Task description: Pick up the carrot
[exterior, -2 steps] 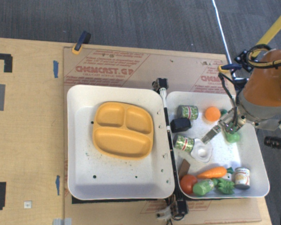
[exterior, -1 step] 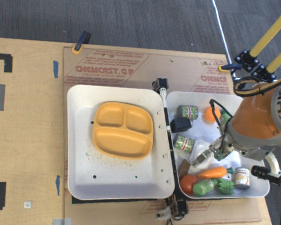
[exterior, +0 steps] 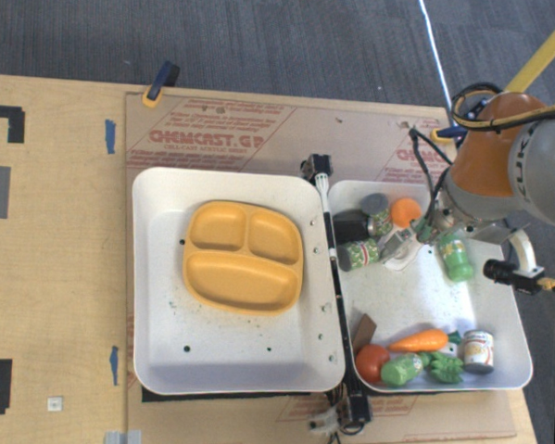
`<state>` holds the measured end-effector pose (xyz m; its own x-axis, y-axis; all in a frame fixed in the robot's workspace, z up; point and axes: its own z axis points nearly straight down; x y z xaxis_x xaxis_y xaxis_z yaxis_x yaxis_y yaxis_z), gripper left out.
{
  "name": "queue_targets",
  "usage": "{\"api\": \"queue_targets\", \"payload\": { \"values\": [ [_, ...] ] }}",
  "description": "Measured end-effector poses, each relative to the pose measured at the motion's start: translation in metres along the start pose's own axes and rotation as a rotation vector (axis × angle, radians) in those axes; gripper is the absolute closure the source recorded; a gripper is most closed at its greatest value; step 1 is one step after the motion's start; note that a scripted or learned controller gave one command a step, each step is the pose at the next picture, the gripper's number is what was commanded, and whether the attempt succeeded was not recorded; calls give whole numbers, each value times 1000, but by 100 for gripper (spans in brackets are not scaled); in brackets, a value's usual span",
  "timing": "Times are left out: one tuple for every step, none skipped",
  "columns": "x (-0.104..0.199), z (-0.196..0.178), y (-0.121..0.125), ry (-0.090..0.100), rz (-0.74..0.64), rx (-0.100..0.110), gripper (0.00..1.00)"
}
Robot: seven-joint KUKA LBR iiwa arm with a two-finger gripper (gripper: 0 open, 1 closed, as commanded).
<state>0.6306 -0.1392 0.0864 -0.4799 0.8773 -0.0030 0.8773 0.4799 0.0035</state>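
Near edge of the right bin [exterior: 520, 368]: carrot [exterior: 420, 342] lies on its side, tip pointing left, green top to the right. Tomato [exterior: 372, 362] sits just left and below it. A green piece [exterior: 402, 371] touches the tomato's right side; broccoli [exterior: 446, 368] next along, then a small can [exterior: 478, 350] at the far right of that row. A brown piece [exterior: 362, 329] leans by the bin's left wall above the tomato.

Left bin [exterior: 154, 284]: yellow divided plate [exterior: 244, 256] in the middle.

Farther back in the right bin: my gripper [exterior: 399, 247] is low over the bin floor, well apart from the carrot. Cannot tell how it is set; nothing seen held. Beside it to the left, a dark can [exterior: 359, 255] and a black block [exterior: 347, 227]. Green bottle [exterior: 457, 259] to the right. Behind: orange [exterior: 405, 212] and a grey lid [exterior: 374, 205] at the back wall.

My arm [exterior: 503, 159] comes in from the right.
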Motion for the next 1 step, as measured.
{"api": "queue_targets", "payload": {
  "values": [
    [-40,-27,18,6,-76,8,0]
  ]
}}
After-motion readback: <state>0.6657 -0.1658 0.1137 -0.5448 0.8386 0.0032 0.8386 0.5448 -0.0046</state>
